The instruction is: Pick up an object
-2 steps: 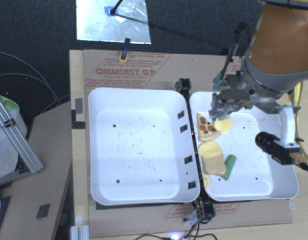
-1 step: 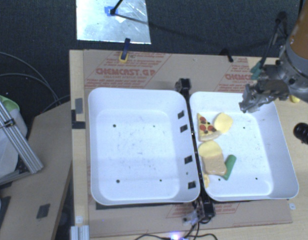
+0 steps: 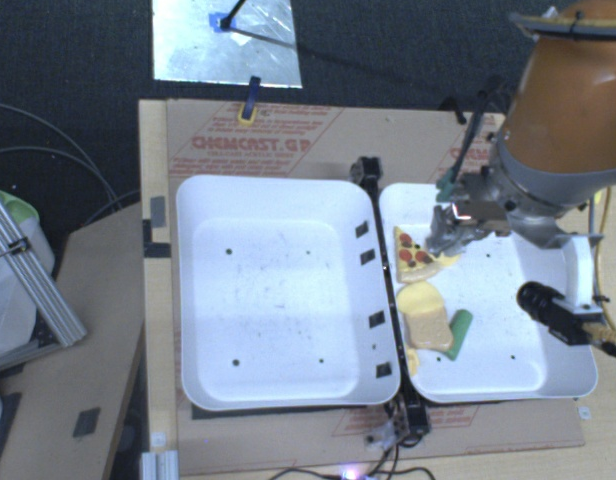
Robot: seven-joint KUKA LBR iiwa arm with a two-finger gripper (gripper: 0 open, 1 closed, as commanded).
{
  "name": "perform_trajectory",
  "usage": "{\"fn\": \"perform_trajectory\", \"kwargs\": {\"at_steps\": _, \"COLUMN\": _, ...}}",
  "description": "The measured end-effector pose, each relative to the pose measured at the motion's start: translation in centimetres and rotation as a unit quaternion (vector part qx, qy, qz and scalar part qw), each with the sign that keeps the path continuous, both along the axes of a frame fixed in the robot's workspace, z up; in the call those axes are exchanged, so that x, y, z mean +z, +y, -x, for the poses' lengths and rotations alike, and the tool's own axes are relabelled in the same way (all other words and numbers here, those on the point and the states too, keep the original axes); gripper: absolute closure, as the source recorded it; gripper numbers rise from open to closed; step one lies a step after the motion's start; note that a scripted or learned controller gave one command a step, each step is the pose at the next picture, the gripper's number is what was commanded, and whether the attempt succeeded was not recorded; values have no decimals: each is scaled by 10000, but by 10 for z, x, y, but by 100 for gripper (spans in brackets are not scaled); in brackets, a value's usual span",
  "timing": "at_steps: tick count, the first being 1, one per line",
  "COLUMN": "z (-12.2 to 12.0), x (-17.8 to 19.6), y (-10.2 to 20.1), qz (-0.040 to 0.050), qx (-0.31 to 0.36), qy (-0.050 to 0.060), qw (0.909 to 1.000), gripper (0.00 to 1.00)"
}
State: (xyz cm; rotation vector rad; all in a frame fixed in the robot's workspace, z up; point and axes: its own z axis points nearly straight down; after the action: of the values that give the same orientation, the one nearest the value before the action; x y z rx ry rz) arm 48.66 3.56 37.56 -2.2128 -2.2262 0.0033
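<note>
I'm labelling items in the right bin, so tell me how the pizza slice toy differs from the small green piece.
The pizza slice toy is yellow with red spots and wedge-shaped; the small green piece is plain green and stubby. The pizza slice looks larger. It lies higher in the view, right by the gripper, while the green piece lies lower, against a pale yellow block. Both rest in the right bin near its left wall.

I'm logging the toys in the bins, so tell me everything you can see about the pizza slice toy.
The pizza slice toy is a flat yellow wedge with red round toppings, plastic-looking. It lies flat in the right white bin near its left wall, by the divider. The gripper sits at its right edge. Just below lies a pale yellow cheese-like block; whether they touch is unclear.
</note>
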Motion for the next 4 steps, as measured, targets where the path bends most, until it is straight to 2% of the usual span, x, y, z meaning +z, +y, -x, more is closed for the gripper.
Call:
{"fn": "perform_trajectory", "kwargs": {"at_steps": 1, "z": 0, "x": 24, "y": 18, "qz": -4, "qx": -2, "qy": -38, "qw": 10000, "gripper": 100}}
{"fn": "perform_trajectory", "kwargs": {"at_steps": 2, "z": -40, "x": 38, "y": 36, "qz": -1, "qx": -3, "qy": -44, "qw": 10000, "gripper": 100}}
{"fn": "perform_trajectory", "kwargs": {"at_steps": 3, "z": -50, "x": 9, "y": 56, "qz": 0, "qx": -5, "qy": -19, "qw": 10000, "gripper": 100}}
{"fn": "perform_trajectory", "kwargs": {"at_steps": 4, "z": -29, "x": -17, "y": 79, "qz": -1, "qx": -1, "qy": -15, "qw": 10000, "gripper": 100}}
